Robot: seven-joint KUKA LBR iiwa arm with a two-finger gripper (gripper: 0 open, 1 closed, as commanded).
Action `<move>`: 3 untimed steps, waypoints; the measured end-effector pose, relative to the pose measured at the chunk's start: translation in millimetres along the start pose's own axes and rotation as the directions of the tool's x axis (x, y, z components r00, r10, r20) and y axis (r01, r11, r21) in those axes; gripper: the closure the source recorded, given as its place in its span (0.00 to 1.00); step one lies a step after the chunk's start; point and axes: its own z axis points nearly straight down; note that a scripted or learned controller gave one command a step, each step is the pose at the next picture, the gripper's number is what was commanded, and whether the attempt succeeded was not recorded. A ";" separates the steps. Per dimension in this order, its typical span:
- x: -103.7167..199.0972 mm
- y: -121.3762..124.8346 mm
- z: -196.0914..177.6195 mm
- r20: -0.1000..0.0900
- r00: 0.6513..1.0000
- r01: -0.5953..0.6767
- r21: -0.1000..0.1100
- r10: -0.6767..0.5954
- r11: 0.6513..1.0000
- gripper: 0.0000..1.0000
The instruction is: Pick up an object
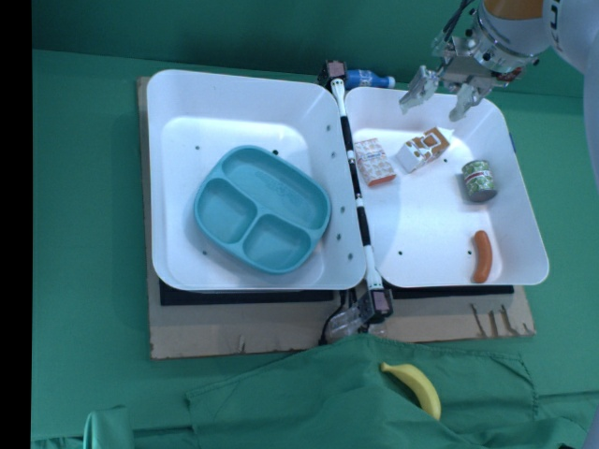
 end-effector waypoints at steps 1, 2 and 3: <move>0.0 0.0 0.0 0.000 1.000 0.000 0.000 0.000 1.000 0.00; -6.1 -4.8 41.5 0.002 1.000 -0.001 0.002 0.001 1.000 0.00; -8.7 -11.7 82.5 0.004 1.000 0.000 -0.004 0.001 1.000 0.00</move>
